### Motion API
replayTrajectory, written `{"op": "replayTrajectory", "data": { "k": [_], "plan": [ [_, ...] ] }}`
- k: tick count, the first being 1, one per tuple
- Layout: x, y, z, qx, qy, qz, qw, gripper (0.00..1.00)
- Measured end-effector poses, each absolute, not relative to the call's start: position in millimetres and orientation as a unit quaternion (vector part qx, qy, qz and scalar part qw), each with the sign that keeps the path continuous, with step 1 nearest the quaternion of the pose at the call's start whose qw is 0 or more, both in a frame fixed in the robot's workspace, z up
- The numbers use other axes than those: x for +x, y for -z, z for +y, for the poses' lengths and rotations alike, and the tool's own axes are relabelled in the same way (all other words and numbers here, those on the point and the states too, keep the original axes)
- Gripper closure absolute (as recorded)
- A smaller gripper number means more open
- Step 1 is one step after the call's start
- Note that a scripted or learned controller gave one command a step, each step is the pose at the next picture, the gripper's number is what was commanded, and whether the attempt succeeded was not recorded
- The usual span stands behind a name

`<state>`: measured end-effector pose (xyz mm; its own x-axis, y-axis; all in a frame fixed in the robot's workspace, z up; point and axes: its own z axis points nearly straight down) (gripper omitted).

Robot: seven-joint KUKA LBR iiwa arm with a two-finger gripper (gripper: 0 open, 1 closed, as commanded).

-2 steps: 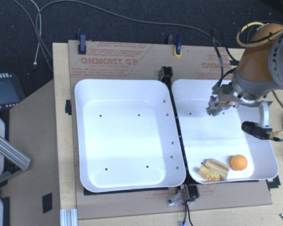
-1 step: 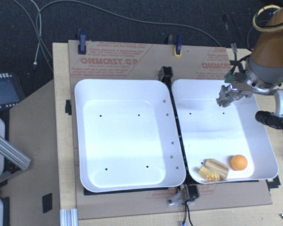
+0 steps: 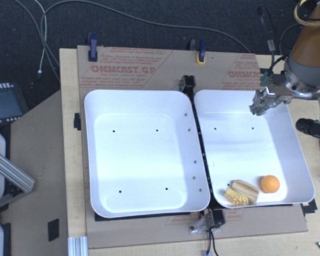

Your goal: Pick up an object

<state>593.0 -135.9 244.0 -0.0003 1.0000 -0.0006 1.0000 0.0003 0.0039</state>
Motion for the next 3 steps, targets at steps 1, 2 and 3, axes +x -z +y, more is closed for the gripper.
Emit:
{"op": "replayTrajectory", "data": {
  "k": [1,2,3],
  "plan": [
    [589.6,-244.5,-87.0,0.706,-0.0008,0.709,0.000,1.00],
    [601.2,-239.1,-25.2,0.705,-0.0006,0.709,-0.001,1.00],
    [612.1,-229.4,34.7,0.705,-0.0004,0.709,-0.001,1.00]
  ]
}}
